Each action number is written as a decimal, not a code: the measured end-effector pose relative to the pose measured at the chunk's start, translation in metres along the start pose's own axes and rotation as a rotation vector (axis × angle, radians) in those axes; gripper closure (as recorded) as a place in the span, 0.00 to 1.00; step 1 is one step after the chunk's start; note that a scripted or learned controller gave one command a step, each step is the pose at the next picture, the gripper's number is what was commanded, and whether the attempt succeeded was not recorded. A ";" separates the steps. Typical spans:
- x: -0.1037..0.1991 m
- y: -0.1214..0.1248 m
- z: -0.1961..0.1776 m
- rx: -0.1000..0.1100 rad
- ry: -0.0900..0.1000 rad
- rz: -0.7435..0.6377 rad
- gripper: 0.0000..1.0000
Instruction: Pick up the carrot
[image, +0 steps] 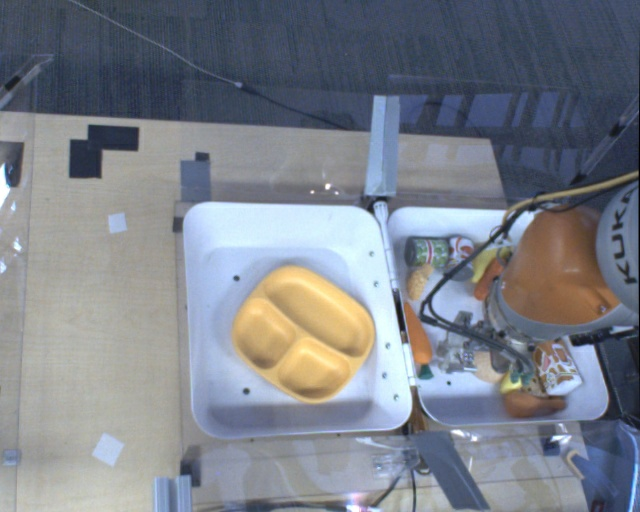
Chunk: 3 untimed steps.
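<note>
I see the carrot (417, 336) lying lengthwise against the left wall of the right bin (590, 405), just right of the divider between the two bins, a little right of the frame's centre. Its orange body runs from upper left to lower right, with a small green bit at its lower end. Nothing is gripping it.

Just to its right is the gripper (462, 350), a cluster of grey metal parts and black cables low over the bin floor, near the carrot. I cannot tell how the gripper is set from this angle. Above it and to the right, the arm's orange band (555, 265) and grey wrist cover much of the bin.

Around the arm I make out a green-labelled can (436, 250) on its side near the bin's upper left, a yellow item (486, 264) beside it, a printed carton (557, 368) at the lower right, and a reddish-brown object (530, 404) at the bottom edge.

In the left bin (215, 300), mid-frame, sits a yellow divided tray (303, 331) with three compartments, turned at an angle. The wooden bench (90, 330) fills the left of the frame.
</note>
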<state>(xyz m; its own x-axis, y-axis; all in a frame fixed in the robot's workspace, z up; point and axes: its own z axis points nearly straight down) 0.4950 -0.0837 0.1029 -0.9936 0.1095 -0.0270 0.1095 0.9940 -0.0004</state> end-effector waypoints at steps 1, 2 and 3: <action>-0.004 -0.068 -0.067 0.002 0.014 -0.099 1.00; -0.040 0.011 -0.082 0.002 0.018 0.442 1.00; -0.040 0.009 -0.082 0.003 0.018 0.443 0.00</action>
<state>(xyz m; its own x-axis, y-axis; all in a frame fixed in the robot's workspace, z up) 0.5332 -0.0784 0.1858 -0.8511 0.5249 -0.0076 0.5249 0.8511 0.0041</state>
